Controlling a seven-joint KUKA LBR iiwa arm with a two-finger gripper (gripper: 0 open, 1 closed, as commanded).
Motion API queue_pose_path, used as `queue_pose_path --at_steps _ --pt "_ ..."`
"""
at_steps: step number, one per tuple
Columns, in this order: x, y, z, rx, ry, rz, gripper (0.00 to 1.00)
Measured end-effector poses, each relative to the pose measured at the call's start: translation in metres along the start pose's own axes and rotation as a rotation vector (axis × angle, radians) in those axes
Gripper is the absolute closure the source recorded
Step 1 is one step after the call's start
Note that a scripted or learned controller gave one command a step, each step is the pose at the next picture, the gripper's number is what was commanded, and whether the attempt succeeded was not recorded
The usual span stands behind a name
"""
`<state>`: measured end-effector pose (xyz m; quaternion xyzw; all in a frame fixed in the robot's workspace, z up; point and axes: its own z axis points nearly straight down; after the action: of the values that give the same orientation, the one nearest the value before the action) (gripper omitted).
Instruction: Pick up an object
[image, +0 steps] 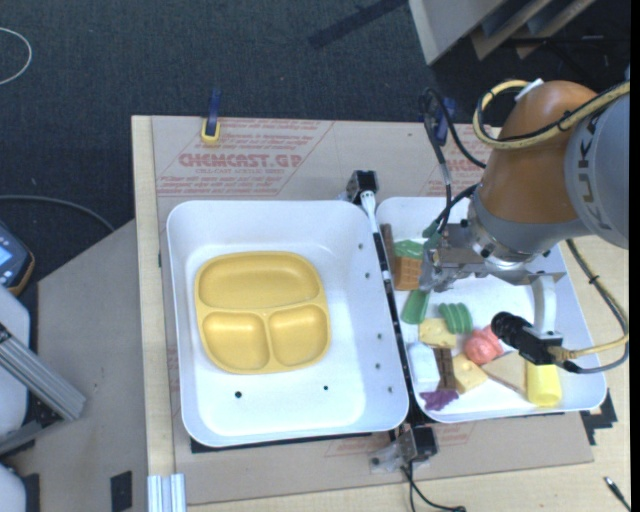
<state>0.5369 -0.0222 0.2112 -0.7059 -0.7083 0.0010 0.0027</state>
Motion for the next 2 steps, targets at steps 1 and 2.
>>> queue_pose_path --at_steps 1,2 --pt "0.044 -0.031 -0.001 0.000 0.001 -0.001 1.00" --pt "0.058 -0.028 -0.021 -0.009 -0.002 0.001 1.00"
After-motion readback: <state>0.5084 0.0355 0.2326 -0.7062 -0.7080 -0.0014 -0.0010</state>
